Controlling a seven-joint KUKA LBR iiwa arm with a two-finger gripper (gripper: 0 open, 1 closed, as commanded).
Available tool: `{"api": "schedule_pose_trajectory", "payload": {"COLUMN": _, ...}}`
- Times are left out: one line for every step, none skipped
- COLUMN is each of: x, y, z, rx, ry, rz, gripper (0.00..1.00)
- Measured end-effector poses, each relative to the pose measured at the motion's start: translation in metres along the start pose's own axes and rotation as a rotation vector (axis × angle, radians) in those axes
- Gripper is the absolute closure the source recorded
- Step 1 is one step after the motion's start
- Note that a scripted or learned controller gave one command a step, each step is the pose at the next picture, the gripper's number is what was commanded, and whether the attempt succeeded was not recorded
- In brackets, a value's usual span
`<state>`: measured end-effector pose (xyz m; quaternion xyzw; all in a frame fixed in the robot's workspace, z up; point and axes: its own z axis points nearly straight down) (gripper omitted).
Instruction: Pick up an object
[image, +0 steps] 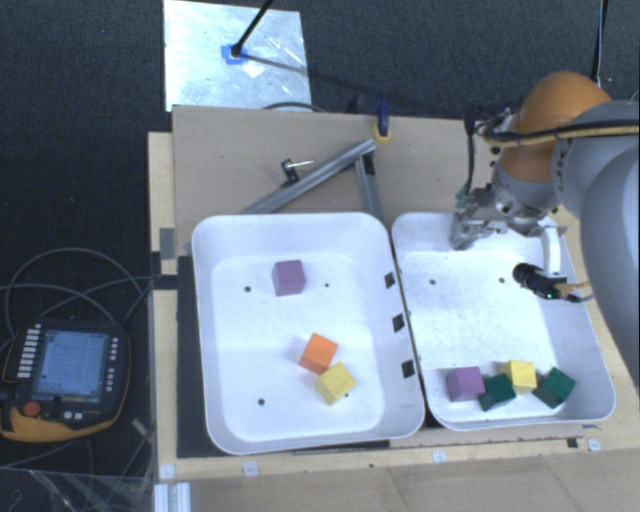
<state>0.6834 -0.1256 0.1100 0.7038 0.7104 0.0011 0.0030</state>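
Smooth, slightly glossy white plastic on the right bin (585, 350) under the gripper (468, 235) and on the left bin (205, 330) further left. Matt painted look on the orange block (318, 352), yellow block (335, 382) and purple block (288, 277). Brushed, shiny metal on the slanted bar (305, 180) left of the gripper. Dull brown cardboard-like board (220, 150) behind. Rough dark carpet (70, 120) around.

right bin (590, 345) middle open — blocks (508, 383) crowd front
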Motion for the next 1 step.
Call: {"api": "schedule_pose_trajectory", "payload": {"x": 0.0056, "y": 0.0069, "z": -0.0636, "rx": -0.004, "ry": 0.001, "rz": 0.003, "gripper": 1.0}}
